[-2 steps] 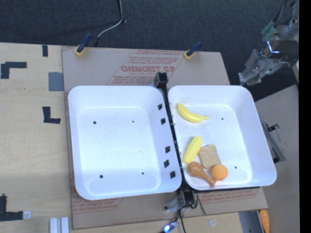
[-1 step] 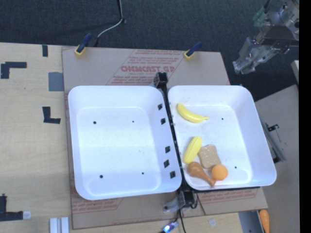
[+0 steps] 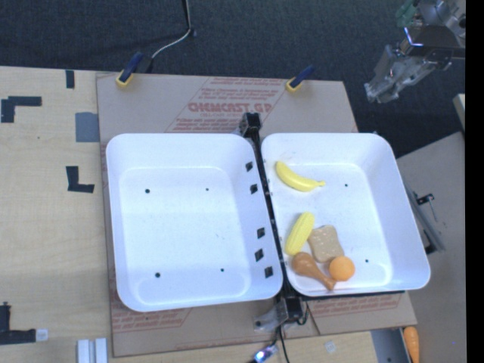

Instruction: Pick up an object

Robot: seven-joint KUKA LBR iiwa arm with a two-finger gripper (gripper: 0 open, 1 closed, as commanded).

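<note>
The end effector (image 3: pixel 387 80) hangs above the tabletop, beyond the right bin's (image 3: pixel 378 148) far corner; I cannot tell its state. Well below it lie a banana (image 3: pixel 298 178), corn cob (image 3: pixel 300 232), bread slice (image 3: pixel 325 242), drumstick (image 3: pixel 311 268) and orange (image 3: pixel 342 268).

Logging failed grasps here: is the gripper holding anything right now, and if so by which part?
Nothing is held. The gripper hangs outside the bins with nothing between its fingers; the banana lies in the right bin.
</note>
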